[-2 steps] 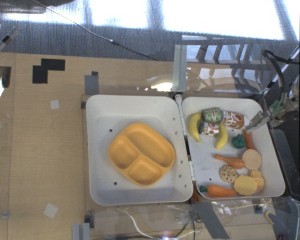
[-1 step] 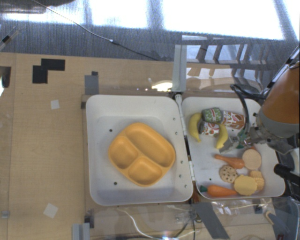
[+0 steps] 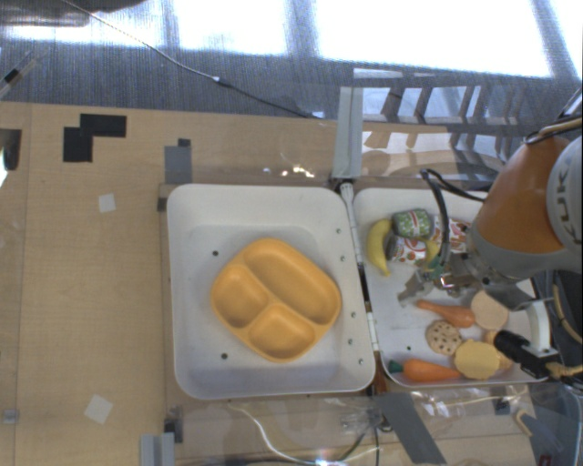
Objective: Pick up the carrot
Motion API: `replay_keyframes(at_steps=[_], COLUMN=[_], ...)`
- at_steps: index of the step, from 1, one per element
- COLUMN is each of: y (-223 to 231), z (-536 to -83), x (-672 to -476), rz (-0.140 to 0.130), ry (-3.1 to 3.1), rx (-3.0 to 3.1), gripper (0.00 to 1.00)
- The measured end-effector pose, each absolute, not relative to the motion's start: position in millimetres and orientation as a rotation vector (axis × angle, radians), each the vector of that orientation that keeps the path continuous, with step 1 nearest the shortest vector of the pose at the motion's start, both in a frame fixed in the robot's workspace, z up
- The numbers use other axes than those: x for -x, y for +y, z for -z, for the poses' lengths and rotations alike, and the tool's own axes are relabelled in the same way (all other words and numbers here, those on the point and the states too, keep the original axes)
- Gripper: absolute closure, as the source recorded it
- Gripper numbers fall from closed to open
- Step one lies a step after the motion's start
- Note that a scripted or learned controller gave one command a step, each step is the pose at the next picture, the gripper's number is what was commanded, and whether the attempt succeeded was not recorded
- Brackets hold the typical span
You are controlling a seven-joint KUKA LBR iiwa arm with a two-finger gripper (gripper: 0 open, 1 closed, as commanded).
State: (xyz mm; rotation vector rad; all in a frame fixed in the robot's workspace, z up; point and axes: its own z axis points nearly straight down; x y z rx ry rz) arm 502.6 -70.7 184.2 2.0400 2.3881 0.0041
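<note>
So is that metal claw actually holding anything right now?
Nothing seems held. The gripper hovers in the right bin, just above one carrot, with no item between its fingers; the other carrot lies untouched.

The light wooden table [image 3: 82, 300] carries black square marks [image 3: 91, 135] near its far left corner and small pale tape pieces [image 3: 107, 202], while behind it lies a dark grey ribbed floor [image 3: 228, 77] with bright patches of window light [image 3: 228, 25] and a thin cable [image 3: 182, 64] across it.
</note>
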Motion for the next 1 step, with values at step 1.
replay_keyframes(at_steps=[1], y=[-107.5], z=[-192.2], x=[-488.4], rz=[-0.004], ry=[2.064], rx=[-2.363], gripper=[0.00])
